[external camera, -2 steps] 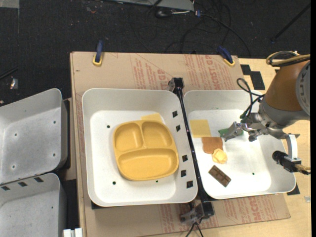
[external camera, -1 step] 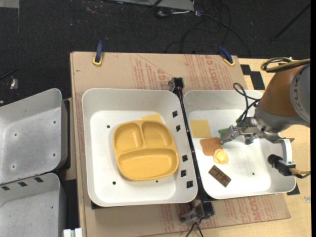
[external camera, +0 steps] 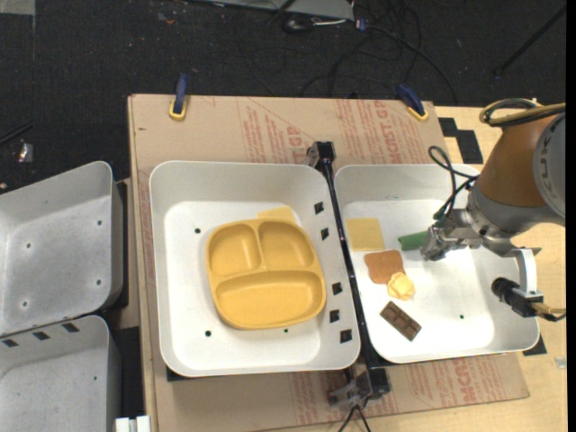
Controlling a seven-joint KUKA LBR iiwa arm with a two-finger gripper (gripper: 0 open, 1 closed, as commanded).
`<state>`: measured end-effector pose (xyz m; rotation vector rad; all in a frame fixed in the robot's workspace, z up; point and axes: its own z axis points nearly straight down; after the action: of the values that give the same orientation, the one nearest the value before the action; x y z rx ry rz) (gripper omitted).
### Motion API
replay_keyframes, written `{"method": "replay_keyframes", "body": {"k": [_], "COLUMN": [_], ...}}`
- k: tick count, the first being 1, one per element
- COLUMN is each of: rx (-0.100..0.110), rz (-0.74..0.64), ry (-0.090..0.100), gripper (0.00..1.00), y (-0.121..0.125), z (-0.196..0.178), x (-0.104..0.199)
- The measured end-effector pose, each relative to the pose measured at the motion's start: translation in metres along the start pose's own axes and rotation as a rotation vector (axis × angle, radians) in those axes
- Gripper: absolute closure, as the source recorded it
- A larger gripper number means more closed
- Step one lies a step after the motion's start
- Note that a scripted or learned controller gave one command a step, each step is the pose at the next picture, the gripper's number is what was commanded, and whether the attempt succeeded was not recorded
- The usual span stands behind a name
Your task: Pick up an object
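My gripper (external camera: 436, 245) is low in the right bin (external camera: 468, 331), near its middle, with the arm coming in from the right. A small green object (external camera: 412, 238) lies right at the gripper's left tip, partly covered by it. I cannot make out whether it is gripped. To the left lie a pale yellow square slice (external camera: 364, 233), a brown toast-like piece (external camera: 384, 265) and a small yellow lump (external camera: 401, 286). A dark brown bar (external camera: 400, 320) lies nearer the front.
The left bin (external camera: 180, 331) holds a yellow divided plate (external camera: 266, 273) with a pale yellow flat piece (external camera: 278, 214) behind it. A black divider (external camera: 337, 241) runs between the bins. A grey metal tray (external camera: 54, 241) sits off the bench at the left.
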<state>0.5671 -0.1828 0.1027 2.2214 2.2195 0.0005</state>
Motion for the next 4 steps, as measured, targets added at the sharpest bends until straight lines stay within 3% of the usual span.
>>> {"method": "replay_keyframes", "body": {"k": [2, 3, 4], "rx": [-0.004, -0.004, 0.003], "rz": [-0.002, -0.003, -0.007], "ry": [-0.001, -0.001, 0.003], "gripper": [1.00, 1.00, 1.00], "y": [-0.014, -0.013, -0.017], "z": [-0.113, -0.148, -0.134], "x": [0.000, 0.000, 0.052]}}
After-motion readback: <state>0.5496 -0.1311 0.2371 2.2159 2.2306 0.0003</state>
